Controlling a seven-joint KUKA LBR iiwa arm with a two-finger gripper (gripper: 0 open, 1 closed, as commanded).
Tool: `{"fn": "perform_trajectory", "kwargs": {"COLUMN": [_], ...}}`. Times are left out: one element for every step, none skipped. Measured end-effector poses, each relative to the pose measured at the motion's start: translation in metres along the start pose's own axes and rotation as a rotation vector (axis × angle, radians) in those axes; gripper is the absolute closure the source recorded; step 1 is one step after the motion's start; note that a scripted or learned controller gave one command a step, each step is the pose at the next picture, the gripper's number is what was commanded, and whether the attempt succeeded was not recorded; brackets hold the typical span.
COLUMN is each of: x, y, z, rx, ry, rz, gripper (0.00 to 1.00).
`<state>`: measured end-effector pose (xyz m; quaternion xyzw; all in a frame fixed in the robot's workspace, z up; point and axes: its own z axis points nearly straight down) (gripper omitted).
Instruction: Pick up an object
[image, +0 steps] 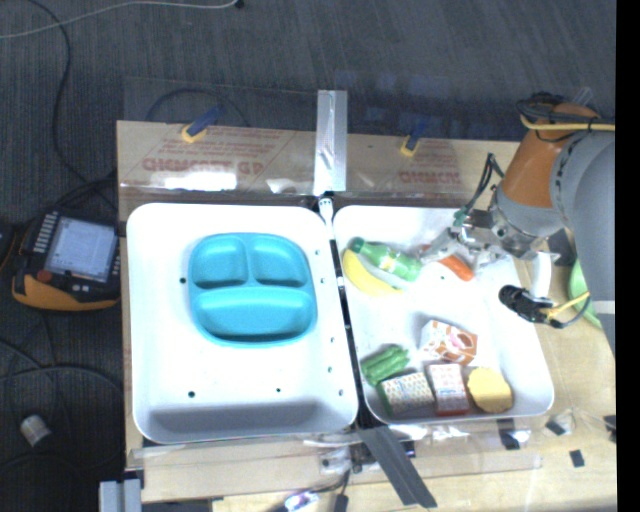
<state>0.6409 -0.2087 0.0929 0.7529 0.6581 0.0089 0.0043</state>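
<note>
Lower right: boxes (432, 388), yellow block (489, 390) in right bin (530, 350). Upper right: gripper (462, 243) low over orange piece (457, 266); grip impossible to tell. Left: blue tray (252, 286).

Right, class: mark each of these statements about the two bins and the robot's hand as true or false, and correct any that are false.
1. The blue divided tray lies in the left bin. True.
2. The banana sits in the left bin beside the tray. False: it lies in the right bin, near the upper left corner.
3. The hand is over the upper part of the right bin, close to an orange item. True.
4. The yellow block lies at the top edge of the right bin. False: it is near the bottom edge, in a row with other small items.
5. The arm's orange band is at the lower left of the view. False: it is at the upper right.
</note>
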Motion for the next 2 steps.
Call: {"fn": "perform_trajectory", "kwargs": {"x": [-0.002, 0.018], "y": [-0.002, -0.028], "z": [-0.005, -0.073], "rx": [0.008, 0.022], "ry": [-0.006, -0.009], "rz": [0.000, -0.131], "gripper": [1.00, 1.00]}}
